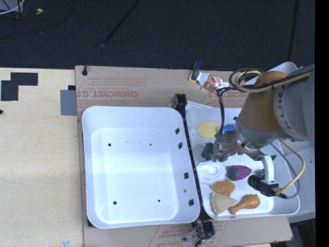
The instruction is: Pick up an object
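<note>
Since the gripper [220, 149] is lowered among crowded toys beside the yellow lemon [207, 129], its opening cannot be told, and a neighbouring piece may be nudged instead of grasped.

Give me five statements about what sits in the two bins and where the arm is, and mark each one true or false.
1. The arm's end effector is over the right bin. True.
2. The purple grape bunch lies in the left bin. False: it lies in the right bin, near the arm.
3. A pale yellow lemon-like piece sits toward the far end of the right bin. True.
4. The brown drumstick is at the far end of the right bin. False: it lies at the near end, beside a tan wedge.
5. The arm reaches in from the left. False: it comes from the right.
</note>
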